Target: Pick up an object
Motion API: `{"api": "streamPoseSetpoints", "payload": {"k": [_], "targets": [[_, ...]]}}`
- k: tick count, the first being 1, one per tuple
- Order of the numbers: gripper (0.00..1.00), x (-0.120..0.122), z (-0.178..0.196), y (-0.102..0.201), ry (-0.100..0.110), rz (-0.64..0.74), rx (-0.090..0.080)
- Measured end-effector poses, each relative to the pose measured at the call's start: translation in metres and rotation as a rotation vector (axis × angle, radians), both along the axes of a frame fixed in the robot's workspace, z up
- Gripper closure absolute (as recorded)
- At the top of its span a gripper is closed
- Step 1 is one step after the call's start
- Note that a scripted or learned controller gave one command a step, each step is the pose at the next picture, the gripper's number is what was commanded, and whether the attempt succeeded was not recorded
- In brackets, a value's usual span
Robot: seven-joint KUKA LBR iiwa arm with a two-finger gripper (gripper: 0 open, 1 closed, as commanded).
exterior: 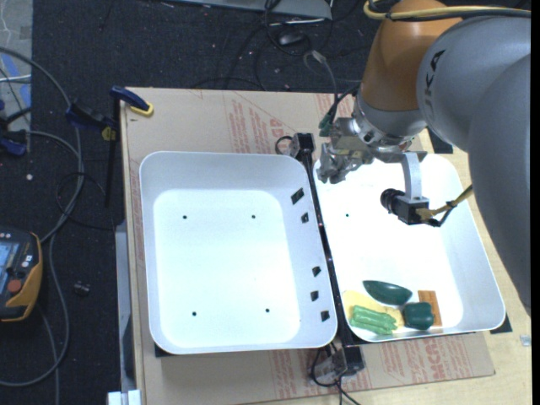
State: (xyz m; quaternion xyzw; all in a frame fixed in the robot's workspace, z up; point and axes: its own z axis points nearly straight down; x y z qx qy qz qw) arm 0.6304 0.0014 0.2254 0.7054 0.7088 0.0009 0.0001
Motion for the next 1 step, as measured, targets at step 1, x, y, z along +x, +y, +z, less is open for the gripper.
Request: {"api": "streamPoseSetpoints", "payload": {"k": [1], "targets": [[1.00, 0.0132, -0.0082, 0.0528, 0.002, -0.001, 0.000]]}}
